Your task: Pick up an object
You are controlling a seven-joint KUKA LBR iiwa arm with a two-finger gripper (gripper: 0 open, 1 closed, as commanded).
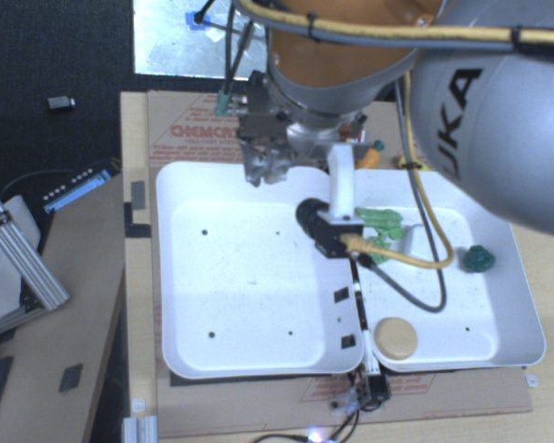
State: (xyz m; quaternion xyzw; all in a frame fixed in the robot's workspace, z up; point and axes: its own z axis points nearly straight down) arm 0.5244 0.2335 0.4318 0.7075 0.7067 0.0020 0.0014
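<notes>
While the pincer [263, 164] hangs over the far rim of the left bin [249, 330], I cannot tell whether it is open or closed, or whether it has hold of anything. To its right, in the right bin [452, 335], lie a pale green object [380, 223], nearest, a teal lump [478, 259] farther right, and a tan disc [396, 337] toward the near rim.

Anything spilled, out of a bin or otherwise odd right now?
Nothing looks spilled or broken. The tan disc, pale green piece and dark green lump lie inside the right bin. One oddity: the gripper hangs over the left bin's far rim, away from them. An orange item behind the arm is mostly hidden.
</notes>
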